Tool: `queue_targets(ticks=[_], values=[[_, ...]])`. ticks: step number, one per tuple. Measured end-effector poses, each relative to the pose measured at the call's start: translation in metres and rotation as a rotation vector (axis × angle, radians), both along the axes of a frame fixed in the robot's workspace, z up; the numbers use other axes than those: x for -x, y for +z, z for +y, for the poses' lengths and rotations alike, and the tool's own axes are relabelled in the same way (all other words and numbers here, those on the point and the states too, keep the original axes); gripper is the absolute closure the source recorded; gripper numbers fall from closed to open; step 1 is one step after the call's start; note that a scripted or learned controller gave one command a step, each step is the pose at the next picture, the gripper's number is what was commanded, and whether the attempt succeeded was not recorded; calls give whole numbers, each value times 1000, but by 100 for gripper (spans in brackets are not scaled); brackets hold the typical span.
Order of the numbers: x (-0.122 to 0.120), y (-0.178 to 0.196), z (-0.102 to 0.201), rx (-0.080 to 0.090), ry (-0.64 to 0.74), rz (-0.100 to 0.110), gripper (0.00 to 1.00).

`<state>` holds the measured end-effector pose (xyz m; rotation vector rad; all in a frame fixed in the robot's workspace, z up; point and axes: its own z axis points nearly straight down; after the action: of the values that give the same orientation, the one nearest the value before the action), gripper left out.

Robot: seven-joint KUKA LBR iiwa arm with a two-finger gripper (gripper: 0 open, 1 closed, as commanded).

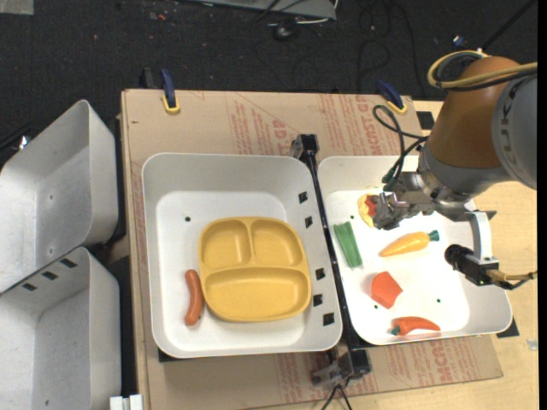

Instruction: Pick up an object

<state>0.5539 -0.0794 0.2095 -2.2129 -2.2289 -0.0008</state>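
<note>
- Front of the right bin: a red-orange pepper lies near the front wall, a red block sits just behind it.
- Mid right bin: a yellow-orange carrot-shaped piece lies slantwise, with a green strip close to the divider.
- Left bin: a yellow divided tray sits in the middle, a brown sausage lies just beside its left edge, outside the compartments.
- Far part of the right bin: the gripper is down over a small yellow-and-red object, which it half covers; hard to say what that object is.
- Whether the fingers are spread or pinched, I cannot tell.
- The grey-and-orange arm comes in from the right and blocks the bin's far right corner.
</note>
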Motion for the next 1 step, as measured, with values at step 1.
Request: queue_targets(ticks=[1], values=[[-10,15,53,-1,1,-3,100]])
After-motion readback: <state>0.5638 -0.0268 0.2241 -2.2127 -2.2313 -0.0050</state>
